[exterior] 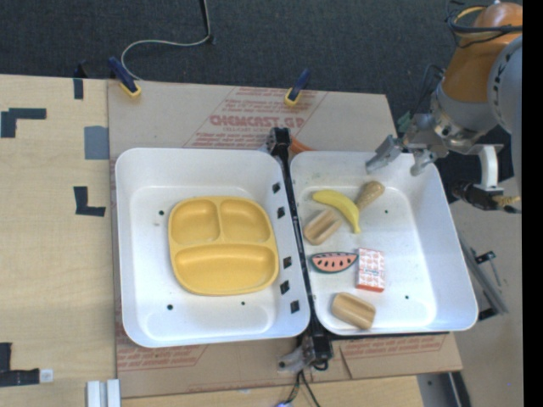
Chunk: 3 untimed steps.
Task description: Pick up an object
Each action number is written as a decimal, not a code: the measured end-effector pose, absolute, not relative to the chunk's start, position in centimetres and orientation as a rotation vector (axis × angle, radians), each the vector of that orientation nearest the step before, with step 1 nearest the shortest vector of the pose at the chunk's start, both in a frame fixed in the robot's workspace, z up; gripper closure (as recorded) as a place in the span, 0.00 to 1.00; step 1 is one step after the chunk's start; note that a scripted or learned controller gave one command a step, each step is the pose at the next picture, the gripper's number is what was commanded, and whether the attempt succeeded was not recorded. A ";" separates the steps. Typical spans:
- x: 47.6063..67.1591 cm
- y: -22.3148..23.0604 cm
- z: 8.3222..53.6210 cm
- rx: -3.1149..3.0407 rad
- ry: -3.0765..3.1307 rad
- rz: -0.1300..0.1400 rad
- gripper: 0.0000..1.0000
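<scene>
Nearest the camera, in the right bin (458, 308), lies a tan bread-roll piece (353, 310) close to the front wall. Behind it sit a small pink-and-white box (371, 270) and a watermelon slice (333, 262), just beside each other. Further back lie a second bun-like piece (321, 225), a yellow banana (338, 207) touching it, and a brownish piece (369, 194) at the banana's far end. All appear to be toy food: judged light, rigid, smooth-skinned and not fragile.

The banana is curved and likely to slip; a grasp across its mid-section seems best. The front roll, lying well apart from its neighbours, looks the easiest target, taken across its short width.

The left bin (136, 253) carries a yellow divided plate (224, 246), flat and poor for pinching.

The gripper (397, 153) hangs at the right bin's back rim, fingers spread apart, nothing between them.

Writing: the cardboard beneath the bins reads "CHEMCAST" in red print. The box's printing is too small to read.
</scene>
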State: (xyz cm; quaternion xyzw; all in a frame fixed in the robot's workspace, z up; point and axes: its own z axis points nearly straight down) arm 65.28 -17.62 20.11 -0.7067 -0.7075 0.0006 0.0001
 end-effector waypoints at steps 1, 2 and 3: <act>66.9 -15.3 8.6 -2.221 -2.226 -0.001 0.00; 66.9 -11.2 8.5 -2.221 -2.225 0.000 0.00; 62.5 -10.7 8.6 -2.223 -2.224 0.000 0.00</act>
